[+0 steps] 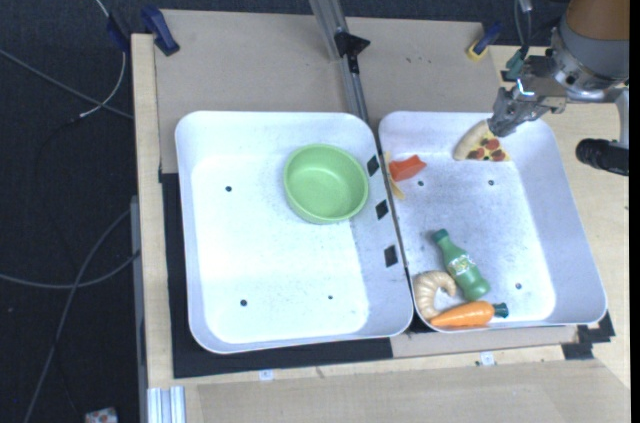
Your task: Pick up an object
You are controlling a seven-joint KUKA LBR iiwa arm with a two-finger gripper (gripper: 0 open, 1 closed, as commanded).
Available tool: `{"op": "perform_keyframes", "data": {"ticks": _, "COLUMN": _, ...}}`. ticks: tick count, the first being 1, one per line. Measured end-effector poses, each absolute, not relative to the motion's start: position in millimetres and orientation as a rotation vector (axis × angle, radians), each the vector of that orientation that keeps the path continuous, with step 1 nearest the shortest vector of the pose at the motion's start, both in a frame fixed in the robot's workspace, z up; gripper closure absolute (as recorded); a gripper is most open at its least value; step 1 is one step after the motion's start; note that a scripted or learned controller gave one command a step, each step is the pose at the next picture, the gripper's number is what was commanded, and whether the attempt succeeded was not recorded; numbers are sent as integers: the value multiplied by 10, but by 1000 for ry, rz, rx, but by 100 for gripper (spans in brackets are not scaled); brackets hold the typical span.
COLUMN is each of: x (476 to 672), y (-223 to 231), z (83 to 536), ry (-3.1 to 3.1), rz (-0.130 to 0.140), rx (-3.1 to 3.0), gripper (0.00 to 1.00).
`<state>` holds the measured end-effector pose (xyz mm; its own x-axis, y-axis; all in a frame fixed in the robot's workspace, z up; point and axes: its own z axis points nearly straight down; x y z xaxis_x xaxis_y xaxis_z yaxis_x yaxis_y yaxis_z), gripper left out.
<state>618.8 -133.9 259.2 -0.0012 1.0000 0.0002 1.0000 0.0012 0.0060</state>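
Pale wooden bench (pixel 250 51) on dark carpet, two white bins side by side, a metal post rising between them.

Nearest you, well in front of the fingers along the right bin's (pixel 560 211) near wall: an orange carrot (pixel 462 315), a curled croissant (pixel 435 288) touching it, a green bottle (pixel 462 267) lying tilted just behind. Left bin (pixel 215 241), far off to the fingers' side, holds a green bowl (pixel 325 182). An orange-red scrap (pixel 406 167) sits by the divider, well apart from the fingers.

At the far corner of the right bin, the gripper (pixel 505 121) hangs over the rim, its tip right at the upper edge of a pizza slice (pixel 479 146). The slice lies flat against the bin wall, just below and beside the fingertips.

Step in hand, as you'd judge it: the approach or close on the slice, lift not yet made. You cannot tell whether the fingers are spread or pressed together; they blur into one dark shape, and nothing shows clearly between them.

Next move calls for a settled pinch on the slice, then a straight rise. Risk: a flat thing tight to the wall may slip out.
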Motion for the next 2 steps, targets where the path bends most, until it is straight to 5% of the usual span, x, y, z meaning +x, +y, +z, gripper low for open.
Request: {"op": "perform_keyframes", "data": {"ticks": 2, "x": 5947, "y": -350, "z": 2691, "ry": 2237, "rz": -5, "rx": 2224, "gripper": 100}}
